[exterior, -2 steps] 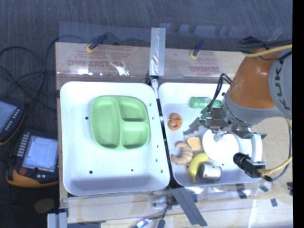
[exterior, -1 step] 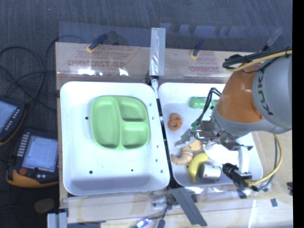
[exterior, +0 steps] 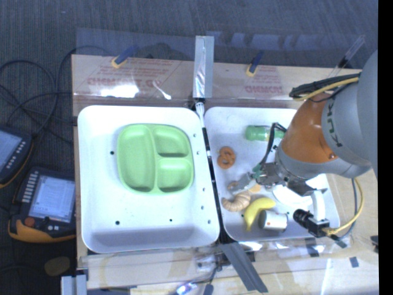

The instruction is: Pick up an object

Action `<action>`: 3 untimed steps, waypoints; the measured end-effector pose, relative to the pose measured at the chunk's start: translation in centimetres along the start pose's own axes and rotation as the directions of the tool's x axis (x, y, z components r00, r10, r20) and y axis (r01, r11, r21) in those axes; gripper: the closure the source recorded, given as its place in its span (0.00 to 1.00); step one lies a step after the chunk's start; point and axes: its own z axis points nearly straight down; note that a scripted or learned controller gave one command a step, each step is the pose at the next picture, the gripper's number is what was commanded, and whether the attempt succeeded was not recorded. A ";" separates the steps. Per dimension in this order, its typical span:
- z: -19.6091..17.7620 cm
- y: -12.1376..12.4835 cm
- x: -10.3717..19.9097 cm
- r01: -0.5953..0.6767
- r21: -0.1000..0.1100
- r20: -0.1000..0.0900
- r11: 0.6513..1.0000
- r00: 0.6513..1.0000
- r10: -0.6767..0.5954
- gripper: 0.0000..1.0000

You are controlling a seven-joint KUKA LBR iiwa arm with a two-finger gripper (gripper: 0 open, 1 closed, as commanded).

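Overhead, reddish mirrored printing is seen on the cardboard sheets [exterior: 129, 75] behind the two bins, but it is too faint to be read. Part of the letters "KU" is made out on the grey arm [exterior: 362, 125] at the right edge, where the rest of the name is cut off. Two handheld screens [exterior: 46, 195] lie on the dark floor at the left, and their displays are too blurred to be read.

The left bin [exterior: 92, 220] is occupied by a green divided plate [exterior: 155, 157], lying flat near its middle. The right bin [exterior: 215, 118] holds the small things: a green object [exterior: 258, 132] near the far wall, partly covered by the arm; a brown pretzel-like piece [exterior: 226, 157] just beside the dividing wall; a tan peanut-shaped piece [exterior: 236, 201]; a yellow banana [exterior: 256, 210] touching it; and a silver can [exterior: 274, 221] on its side, just beside the banana. A small grey item beside the claw cannot be identified.

The arm is reached in from the right, its orange band [exterior: 307, 134] bent over the right bin, with the wrist pointed down and toward the left. The claw [exterior: 261, 176] is placed low over the bin floor, near the tan piece and above the banana. Whether it is open or closed cannot be told, and nothing is seen held in it. A black fitting [exterior: 310, 221] and yellow cable are seen at the near right corner.
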 end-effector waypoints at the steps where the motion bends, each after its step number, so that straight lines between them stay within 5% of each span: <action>1: -0.8 0.1 0.1 0.001 0.001 -0.002 1.000 1.000 0.000 1.00; 2: -5.7 4.9 -5.6 0.044 0.004 0.002 0.999 0.999 -0.044 1.00; 3: -12.5 4.9 -2.8 -0.108 0.004 0.003 0.994 0.994 0.108 1.00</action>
